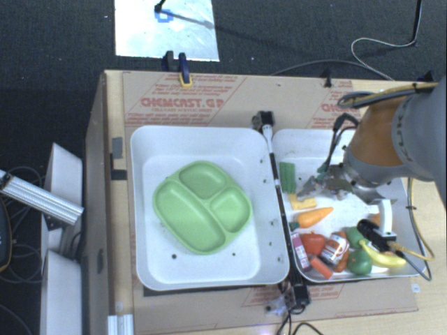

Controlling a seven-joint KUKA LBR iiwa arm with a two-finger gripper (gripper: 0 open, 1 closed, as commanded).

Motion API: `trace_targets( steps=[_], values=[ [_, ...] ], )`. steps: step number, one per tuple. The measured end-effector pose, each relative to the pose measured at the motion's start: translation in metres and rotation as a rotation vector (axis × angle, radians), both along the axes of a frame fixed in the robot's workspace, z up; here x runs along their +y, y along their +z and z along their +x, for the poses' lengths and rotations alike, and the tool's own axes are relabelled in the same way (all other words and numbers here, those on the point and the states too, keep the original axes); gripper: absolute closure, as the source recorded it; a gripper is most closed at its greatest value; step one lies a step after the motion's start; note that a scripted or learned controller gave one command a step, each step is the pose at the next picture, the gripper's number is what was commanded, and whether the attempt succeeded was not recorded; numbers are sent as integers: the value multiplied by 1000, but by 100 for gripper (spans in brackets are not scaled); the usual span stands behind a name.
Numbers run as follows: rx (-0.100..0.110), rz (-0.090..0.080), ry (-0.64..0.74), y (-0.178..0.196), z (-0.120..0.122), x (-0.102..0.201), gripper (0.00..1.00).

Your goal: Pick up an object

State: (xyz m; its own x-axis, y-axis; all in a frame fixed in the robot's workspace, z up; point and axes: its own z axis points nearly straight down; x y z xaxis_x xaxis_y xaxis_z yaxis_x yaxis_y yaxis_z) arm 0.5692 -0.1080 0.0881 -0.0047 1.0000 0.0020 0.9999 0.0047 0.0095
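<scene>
Nearest the camera, at the front of the right-hand shallow white bin [307, 149], a crowd of toy food sits in front of the orange plastic carrot [314, 216]. A rounded red piece [313, 243] is straight in front of the carrot. A slim dark-red stick [298, 247] lies front-left of the carrot, against the bin's wall. A small red-and-white can [338, 247] stands front-right of the carrot, with a green plastic pepper [357, 258] and a yellow plastic banana [383, 258] further right. These pieces touch or overlap, and in the pile it is hard to see just where one ends.

The carrot lies on its side at a slant, on the bin floor. A flat yellow piece [302, 203], perhaps a slice of something, is just behind the carrot and close to touching it.

The grey metal gripper [316, 185] hangs low behind the carrot, over the yellow piece. The view does not show whether it is released or clenched. The grey arm with its orange band [380, 145] reaches in from behind and to the right of the carrot.

Behind-left of the carrot, a green rectangular block [287, 176] lies along the bin's left wall.

Well left of the carrot, the left-hand white bin [160, 152] holds a pale green plastic plate [202, 204] with three compartments.

Farthest behind the carrot, a brown cardboard sheet [202, 96] with red print lies under both bins.
</scene>
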Motion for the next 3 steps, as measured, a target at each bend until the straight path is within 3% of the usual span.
trace_targets(
  steps=[1,2,3],
  values=[
    [8,-3,-5,66,-78,-43,0],
    [7,-3,-2,-4,-82,-15,0],
    [5,-3,-3,7,-81,-15,100]
  ],
)
